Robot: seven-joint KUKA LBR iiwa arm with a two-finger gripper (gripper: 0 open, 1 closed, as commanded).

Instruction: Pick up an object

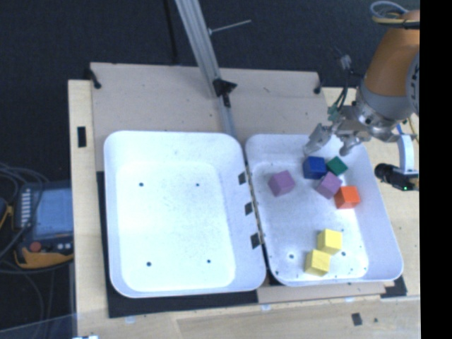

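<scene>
- The gripper (332, 142) sits over the far right part of the right bin (374, 260), hanging off the grey arm with its orange band (393, 66) that comes in from the right.
- The jaws look spread open, one finger toward the left at the bin's far edge and one toward the right, with nothing between them as far as I can see.
- Just in front of the jaws there's a tight little cluster: a blue cube (315, 167) closest to the left finger, and a green cube (337, 166) right beside it, under the right finger.
- A purple cube (329, 184) touches that pair on the near side, and an orange cube (347, 197) is snug against it on the right.
- So the blue and green cubes are basically at the fingertips, a bit nearer the camera than the gap between the jaws. Can't tell whether the tips actually touch them.
- Another purple cube (282, 183) lies on its own further left in the same bin, well apart from the gripper.
- Two yellow cubes (329, 241) (318, 261) sit together at the near end of the right bin.
- The left bin (120, 189) sits alongside on the counter (155, 83).
</scene>
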